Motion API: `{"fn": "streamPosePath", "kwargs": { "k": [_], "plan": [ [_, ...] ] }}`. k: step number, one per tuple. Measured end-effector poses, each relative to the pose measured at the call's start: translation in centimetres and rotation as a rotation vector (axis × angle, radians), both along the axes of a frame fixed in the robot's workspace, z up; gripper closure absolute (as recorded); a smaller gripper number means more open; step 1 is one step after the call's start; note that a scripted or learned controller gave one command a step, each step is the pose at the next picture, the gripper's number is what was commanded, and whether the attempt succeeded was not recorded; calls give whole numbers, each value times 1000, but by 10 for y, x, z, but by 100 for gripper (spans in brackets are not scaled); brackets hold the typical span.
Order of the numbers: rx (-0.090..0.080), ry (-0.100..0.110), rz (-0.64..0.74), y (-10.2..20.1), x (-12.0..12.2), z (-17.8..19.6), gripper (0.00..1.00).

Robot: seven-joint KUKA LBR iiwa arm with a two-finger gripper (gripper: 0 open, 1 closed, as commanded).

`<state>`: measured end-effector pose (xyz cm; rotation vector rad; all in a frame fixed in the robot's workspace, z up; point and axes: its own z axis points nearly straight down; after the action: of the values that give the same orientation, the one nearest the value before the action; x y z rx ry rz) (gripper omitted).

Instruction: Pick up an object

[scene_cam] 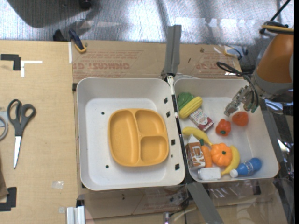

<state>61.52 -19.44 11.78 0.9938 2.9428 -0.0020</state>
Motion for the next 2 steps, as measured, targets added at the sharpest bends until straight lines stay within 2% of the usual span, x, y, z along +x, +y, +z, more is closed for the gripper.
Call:
{"fn": "streamPosePath", "kwargs": {
  "k": [1, 2],
  "plan": [
    [11, 29, 66, 108, 1, 98, 100],
    [12, 30, -78, 143, 21, 154, 100]
  ]
}}
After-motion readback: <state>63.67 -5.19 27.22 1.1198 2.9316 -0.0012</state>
